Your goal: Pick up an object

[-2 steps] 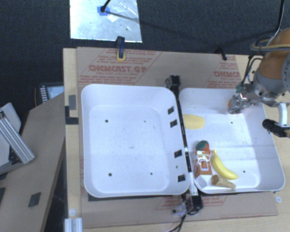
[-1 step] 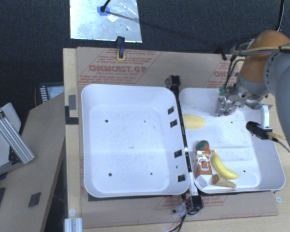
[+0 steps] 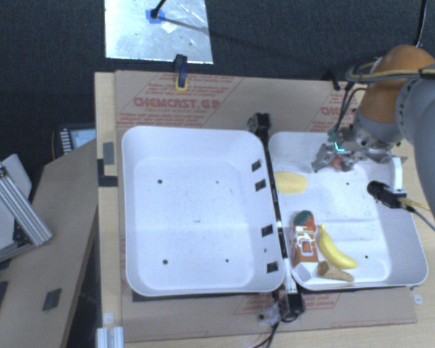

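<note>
Where it lies, banana [image 3: 336, 249] (yellow) curves.

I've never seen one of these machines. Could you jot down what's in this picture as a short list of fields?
arm: grey with an orange band, reaching in from the right
pincer: low over the far part of the right bin
banana: right bin, near edge
pale yellow object: right bin, beside the divider
orange-and-white packet: left of the banana
brown piece: near corner
left bin: white, shallow

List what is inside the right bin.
The right bin holds a pale yellow piece, a banana, an orange-and-white packet and a brown lump. The gripper covers part of the back, with something reddish beneath it.
</note>
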Robot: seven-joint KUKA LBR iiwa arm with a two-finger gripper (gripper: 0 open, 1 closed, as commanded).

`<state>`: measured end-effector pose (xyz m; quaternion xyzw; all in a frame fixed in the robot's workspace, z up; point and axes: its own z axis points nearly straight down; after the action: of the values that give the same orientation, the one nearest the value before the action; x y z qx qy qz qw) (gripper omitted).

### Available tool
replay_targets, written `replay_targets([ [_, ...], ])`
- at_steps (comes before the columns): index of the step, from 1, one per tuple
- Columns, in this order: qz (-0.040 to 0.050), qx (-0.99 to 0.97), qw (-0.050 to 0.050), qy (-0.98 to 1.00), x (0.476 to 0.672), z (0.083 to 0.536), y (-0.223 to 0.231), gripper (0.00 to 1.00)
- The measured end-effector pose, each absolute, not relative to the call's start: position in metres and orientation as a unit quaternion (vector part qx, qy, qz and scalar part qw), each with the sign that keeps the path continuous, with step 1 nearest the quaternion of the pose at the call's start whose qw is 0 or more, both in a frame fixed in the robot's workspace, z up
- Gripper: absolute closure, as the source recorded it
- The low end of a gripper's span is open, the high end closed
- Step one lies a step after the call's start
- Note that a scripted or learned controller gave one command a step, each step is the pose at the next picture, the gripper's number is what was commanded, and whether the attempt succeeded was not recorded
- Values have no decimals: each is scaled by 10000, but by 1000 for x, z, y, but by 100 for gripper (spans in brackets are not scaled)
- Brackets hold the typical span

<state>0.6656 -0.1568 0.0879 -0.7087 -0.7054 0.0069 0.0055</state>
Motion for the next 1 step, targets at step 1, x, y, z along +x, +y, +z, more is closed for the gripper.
replay_targets([
  [1,60,-7076,77,-7066,666,86,-153,0],
])
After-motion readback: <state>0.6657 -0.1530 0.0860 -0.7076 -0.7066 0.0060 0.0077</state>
